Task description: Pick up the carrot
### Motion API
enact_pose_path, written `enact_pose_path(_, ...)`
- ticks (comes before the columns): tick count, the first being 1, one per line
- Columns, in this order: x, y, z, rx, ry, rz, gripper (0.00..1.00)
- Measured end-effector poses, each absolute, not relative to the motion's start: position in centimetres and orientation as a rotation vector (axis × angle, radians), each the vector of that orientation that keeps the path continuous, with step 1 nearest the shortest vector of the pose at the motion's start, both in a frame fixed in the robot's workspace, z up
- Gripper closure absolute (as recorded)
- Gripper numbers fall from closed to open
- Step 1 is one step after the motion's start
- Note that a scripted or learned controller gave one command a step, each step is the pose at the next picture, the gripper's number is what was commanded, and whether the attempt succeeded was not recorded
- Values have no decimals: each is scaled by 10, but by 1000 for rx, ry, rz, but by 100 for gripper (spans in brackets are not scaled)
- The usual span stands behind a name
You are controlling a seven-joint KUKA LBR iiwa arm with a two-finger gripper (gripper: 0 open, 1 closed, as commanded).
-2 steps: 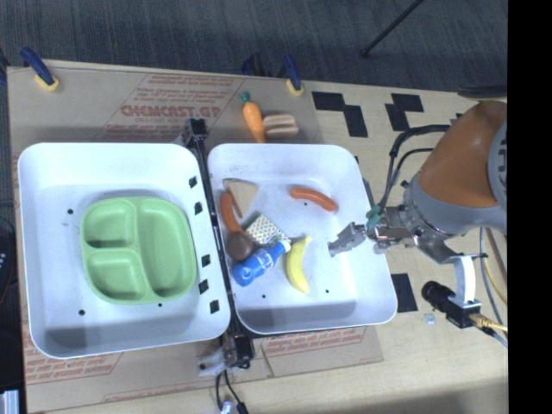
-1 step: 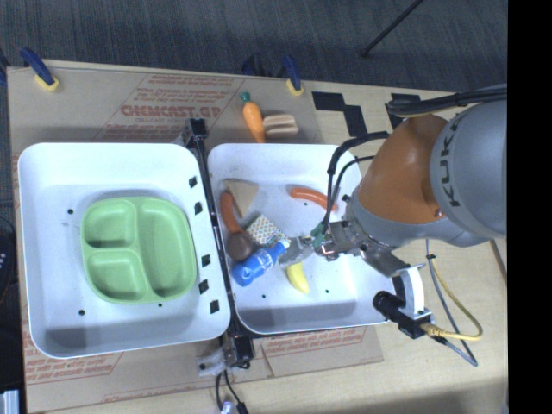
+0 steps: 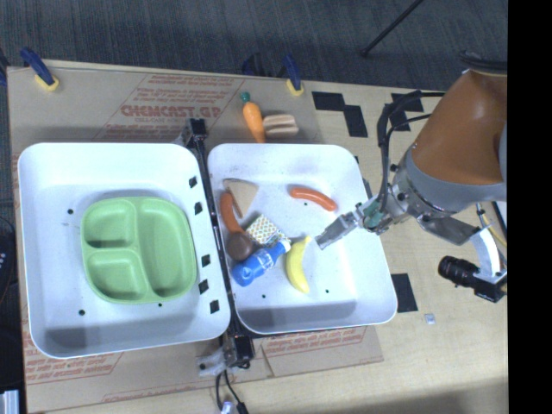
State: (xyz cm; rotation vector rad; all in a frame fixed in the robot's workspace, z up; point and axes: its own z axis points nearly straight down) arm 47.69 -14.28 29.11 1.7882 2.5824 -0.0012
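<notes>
Up at twelve o'clock, the small orange carrot with a green top (image 3: 252, 119) lies on the cardboard outside the right white plastic bin (image 3: 366, 300), beside a tan bread-like piece (image 3: 280, 126). Toward three o'clock the grey two-finger gripper (image 3: 328, 235) hangs over that bin near a yellow banana (image 3: 297, 266); I cannot tell its state.

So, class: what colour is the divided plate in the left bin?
Light green; the divided plate shows clearly in the camera view, lying in the left bin.
</notes>
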Motion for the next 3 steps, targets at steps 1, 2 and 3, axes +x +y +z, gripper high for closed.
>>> enact_pose_path(1, 477, -149, 344, 1949, 2465, -1, 0)
enact_pose_path(2, 477, -147, 357, 1955, 2459, -1, 0)
enact_pose_path(3, 477, -147, 368, 1947, 2465, -1, 100)
